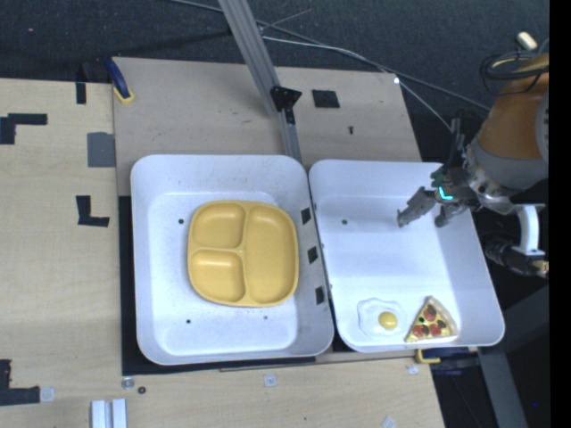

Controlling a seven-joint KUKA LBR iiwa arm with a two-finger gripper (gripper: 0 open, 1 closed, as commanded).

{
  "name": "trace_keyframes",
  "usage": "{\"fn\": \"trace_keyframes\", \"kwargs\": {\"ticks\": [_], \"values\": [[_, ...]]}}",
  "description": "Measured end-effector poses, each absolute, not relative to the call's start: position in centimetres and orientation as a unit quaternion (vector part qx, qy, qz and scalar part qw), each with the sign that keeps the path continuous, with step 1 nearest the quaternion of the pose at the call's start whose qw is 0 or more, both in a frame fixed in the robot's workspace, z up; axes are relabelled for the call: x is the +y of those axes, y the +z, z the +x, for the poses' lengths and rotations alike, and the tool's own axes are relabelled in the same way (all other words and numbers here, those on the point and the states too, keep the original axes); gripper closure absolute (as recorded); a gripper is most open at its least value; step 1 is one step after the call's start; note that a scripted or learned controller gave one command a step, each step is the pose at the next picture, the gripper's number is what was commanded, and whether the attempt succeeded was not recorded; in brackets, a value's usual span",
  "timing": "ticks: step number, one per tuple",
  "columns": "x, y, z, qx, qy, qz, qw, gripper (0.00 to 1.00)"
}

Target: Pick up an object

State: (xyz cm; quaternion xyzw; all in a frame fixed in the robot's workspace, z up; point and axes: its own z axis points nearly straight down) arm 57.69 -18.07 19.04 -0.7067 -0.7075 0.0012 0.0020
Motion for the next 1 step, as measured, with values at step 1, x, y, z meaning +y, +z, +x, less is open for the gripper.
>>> {"fn": "trace_keyframes", "kwargs": {"ticks": [1], "values": [[-18.07,19.15,57.77,-0.708,0.0004,-0.707,0.001,0.0]]}}
